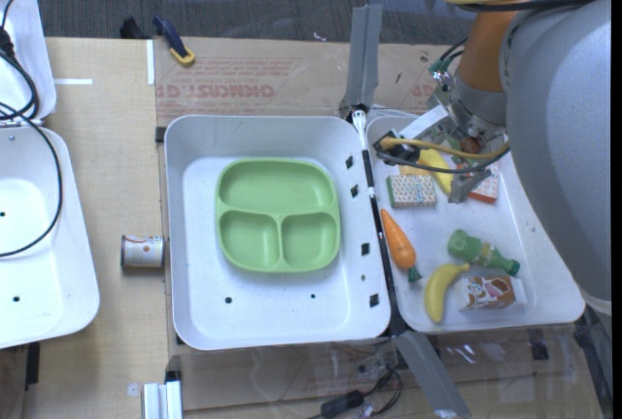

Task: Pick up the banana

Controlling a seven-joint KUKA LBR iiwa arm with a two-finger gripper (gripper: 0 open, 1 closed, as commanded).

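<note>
The grey arm's pincer (465, 153) hangs over the far end of the right-hand white bin (564, 296), wrapped in its own cables and low among the clutter; whether it is open or closed cannot be told from here, and nothing can be made out in its grasp. The banana (440, 288), the object of the task, lies well apart from it at the bin's near end, toward the camera and a little to the left in this view. Its long axis runs roughly near-to-far with a slight curve, its upper end close to a green toy bottle (482, 252) and a small printed carton (489, 292) just beside it on the right. A toy carrot (398, 240) lies along the bin's left wall, between the two ends. The left-hand bin (194, 242) carries a green divided plate (278, 215). Judging by the layout, the pincer must travel toward the bin's near edge and line up across the banana's length.
</note>
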